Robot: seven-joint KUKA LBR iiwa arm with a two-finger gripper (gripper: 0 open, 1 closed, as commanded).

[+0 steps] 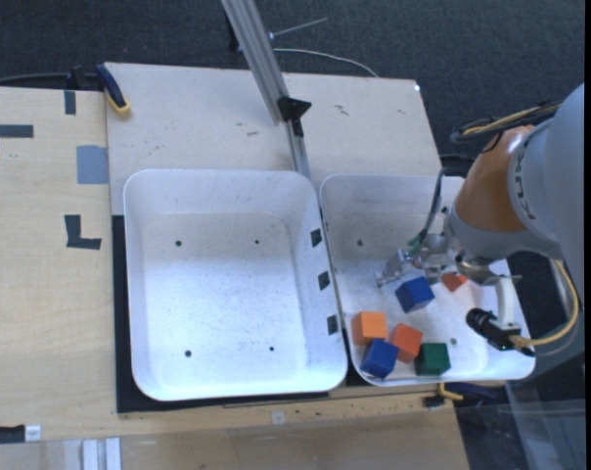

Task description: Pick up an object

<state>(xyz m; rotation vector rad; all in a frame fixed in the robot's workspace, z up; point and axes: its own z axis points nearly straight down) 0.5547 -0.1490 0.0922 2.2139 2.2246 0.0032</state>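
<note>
In the right bin (374, 209) my gripper (406, 266) hangs low over the middle of the floor, reaching in from the right under the orange wrist band. A blue block (414, 293) sits tilted directly beneath and against the gripper's tip; whether it is gripped cannot be made out. A small red-orange block (453, 282) lies just right of it, partly hidden by the wrist. Near the front wall sit an orange block (371, 325), a red-orange block (406, 340), a second blue block (379, 357) and a green block (432, 358).
The left bin (144, 262) stands beside the right one, sharing a dividing wall. A slanted metal rail (261, 52) crosses the bench behind the bins. A black connector and cable (491, 329) hang from the arm over the right bin's front right corner.
</note>
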